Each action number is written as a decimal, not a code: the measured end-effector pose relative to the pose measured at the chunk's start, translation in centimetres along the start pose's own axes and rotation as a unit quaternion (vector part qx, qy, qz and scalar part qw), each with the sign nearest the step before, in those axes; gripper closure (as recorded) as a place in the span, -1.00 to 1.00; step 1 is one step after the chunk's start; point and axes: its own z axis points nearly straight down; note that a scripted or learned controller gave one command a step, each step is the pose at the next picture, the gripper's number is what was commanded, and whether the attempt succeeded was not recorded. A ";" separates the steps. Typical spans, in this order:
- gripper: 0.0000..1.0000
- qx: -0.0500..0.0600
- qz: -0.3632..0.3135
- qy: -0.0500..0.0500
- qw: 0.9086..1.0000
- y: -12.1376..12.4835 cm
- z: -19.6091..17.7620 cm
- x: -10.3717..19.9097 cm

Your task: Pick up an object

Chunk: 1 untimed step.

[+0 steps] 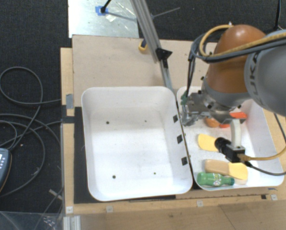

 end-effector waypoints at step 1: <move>1.00 0.000 0.000 0.000 1.000 0.7 1.2 5.2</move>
